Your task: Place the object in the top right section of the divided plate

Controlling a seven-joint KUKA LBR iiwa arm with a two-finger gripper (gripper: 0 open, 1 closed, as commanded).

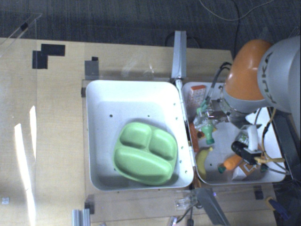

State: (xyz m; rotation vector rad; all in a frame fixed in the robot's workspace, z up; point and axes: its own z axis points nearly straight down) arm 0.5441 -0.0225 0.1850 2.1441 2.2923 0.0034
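From my console I see the gripper (207,116) down inside the right bin (235,181), hanging over the clutter close to that bin's inner wall. I cannot tell how far it is open, nor whether it has hold of anything (the wrist and the tangle under it blur together from up here). Just beyond it, at the bin's far end, lies an orange-and-white carton (198,94). Just below it, a little nearer to me, is a small green bottle (208,135), and nearer still a yellow banana (202,161) against the wall. Off toward the arm's side, an orange item (230,164) lies near the bin's near edge. Which of these is the object to move, I cannot say. The green divided plate (146,152) sits well apart from the gripper, across the dividing wall in the left bin (101,126), toward its near side.
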